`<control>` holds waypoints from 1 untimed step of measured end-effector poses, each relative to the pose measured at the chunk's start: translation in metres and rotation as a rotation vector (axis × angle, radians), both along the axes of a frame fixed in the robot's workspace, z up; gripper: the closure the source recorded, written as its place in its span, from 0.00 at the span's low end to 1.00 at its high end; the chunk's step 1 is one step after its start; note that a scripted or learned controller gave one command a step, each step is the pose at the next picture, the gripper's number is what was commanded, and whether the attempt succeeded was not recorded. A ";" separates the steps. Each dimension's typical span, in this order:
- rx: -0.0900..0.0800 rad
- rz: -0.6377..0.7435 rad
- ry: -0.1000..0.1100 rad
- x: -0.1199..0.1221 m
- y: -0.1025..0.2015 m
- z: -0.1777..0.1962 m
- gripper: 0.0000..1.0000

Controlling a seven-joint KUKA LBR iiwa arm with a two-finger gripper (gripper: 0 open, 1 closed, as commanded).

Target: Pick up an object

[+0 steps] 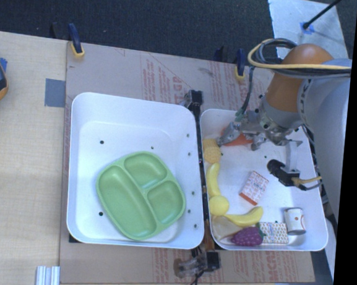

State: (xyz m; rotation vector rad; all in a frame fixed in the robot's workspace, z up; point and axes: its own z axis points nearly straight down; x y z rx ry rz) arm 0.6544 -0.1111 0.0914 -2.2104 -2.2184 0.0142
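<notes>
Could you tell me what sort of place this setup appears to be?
Probably a robotics lab bench set up for picking trials. Two white bins sit on clamped cardboard, one holding a green divided plate, the other toy food such as a banana, and a grey robot arm reaches over them.

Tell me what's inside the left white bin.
The left white bin holds one light green three-compartment plastic tray, lying flat. Whatever sits beneath that tray is covered.
</notes>
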 end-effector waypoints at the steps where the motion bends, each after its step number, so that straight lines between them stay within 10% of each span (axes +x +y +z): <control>1: -0.010 -0.004 -0.003 0.000 0.010 0.002 0.00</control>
